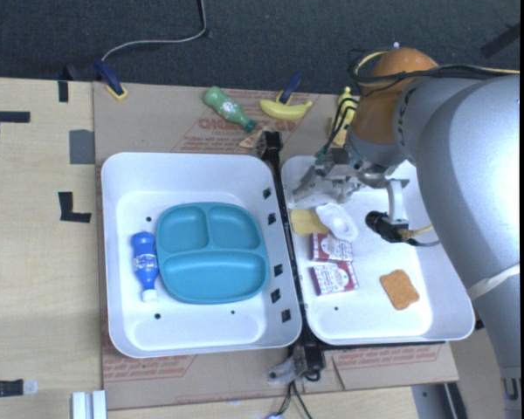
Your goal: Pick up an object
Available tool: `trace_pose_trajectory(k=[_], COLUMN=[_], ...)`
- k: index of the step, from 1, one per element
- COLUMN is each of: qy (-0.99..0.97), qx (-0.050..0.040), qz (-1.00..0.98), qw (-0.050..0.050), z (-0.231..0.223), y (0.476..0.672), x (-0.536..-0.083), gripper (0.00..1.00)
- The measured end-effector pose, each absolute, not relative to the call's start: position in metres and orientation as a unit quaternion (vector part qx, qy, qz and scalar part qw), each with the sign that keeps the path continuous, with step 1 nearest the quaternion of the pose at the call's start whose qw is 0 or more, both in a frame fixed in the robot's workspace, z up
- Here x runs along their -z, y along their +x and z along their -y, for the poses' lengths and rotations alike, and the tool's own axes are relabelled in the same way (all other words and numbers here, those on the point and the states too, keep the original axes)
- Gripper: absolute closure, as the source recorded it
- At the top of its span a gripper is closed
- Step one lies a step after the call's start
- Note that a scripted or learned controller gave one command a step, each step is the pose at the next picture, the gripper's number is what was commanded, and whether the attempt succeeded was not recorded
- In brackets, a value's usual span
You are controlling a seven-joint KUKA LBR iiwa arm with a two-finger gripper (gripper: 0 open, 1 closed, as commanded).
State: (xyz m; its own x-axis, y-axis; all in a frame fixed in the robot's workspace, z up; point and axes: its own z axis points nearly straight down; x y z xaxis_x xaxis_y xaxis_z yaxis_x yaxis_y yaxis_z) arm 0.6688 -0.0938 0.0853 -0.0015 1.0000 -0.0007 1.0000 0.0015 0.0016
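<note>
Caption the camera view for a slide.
KUKA arm's gripper lowered into right bin near yellow piece; blue divided plate and bottle in left bin.

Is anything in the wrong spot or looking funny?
Yes. A green bottle and a banana lie on the cardboard behind the bins, outside them. Everything else sits inside a bin.

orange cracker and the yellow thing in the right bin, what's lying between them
In the camera view, two red-and-white packets lie between the orange cracker and the yellow piece, one above the other, beside the bin's left wall.
</note>
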Motion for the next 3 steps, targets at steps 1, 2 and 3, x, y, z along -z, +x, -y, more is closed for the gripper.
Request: trace_pose_trajectory(k=[1,2,3], qy=[0.707,0.706,0.707], qx=[-0.0001,-0.0006,0.0001], qz=[-0.707,-0.708,-0.707], qw=[0.002,0.001,0.001], z=[0.096,0.104,0.101], y=[0.633,0.669,0.652], x=[-0.086,-0.085,-0.086], gripper=[0.00,0.00,0.00])
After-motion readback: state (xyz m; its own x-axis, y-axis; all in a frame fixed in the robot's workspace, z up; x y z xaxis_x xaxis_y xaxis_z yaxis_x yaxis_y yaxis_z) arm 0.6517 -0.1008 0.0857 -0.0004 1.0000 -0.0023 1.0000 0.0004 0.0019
